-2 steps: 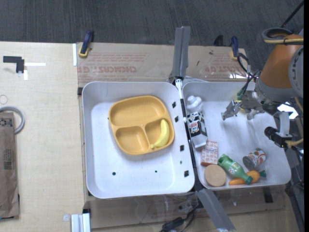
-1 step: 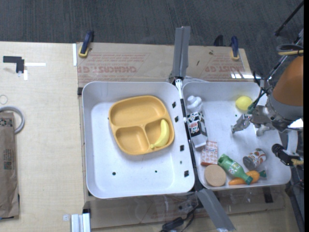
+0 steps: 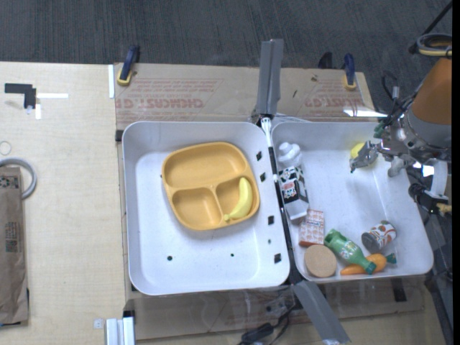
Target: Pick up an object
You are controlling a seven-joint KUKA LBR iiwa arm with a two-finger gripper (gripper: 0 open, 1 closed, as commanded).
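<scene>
Brown wood and cardboard make up the worktop (image 3: 57,214), the biggest thing here. On it sit two white bins side by side, so things can be kept in one or the other.

The left bin (image 3: 144,264) holds a big yellow plate (image 3: 205,185) with three parts. A banana (image 3: 242,201) lies in the lower right part, tucked against its rim.

The right bin (image 3: 338,192) holds the small things, so I think the thing to pick up will come from here.

The grey arm with its orange band (image 3: 435,99) comes in from the right and hangs over the far right corner of this bin. Its gripper (image 3: 375,162) points down. The two fingers look spread apart with nothing between them.

A small yellow thing (image 3: 358,149) lies just beside the left finger. It is too small to name. It looks like the closest thing to grab, but the gripper is not around it yet.

The other things are well apart from the gripper. A white bottle (image 3: 289,154) and a carton (image 3: 292,190) lie along the left wall. Near the front are a small red box (image 3: 313,228), a round brown disc (image 3: 320,261), a green bottle (image 3: 348,251), an orange carrot (image 3: 363,267) and a little can (image 3: 379,235).
</scene>
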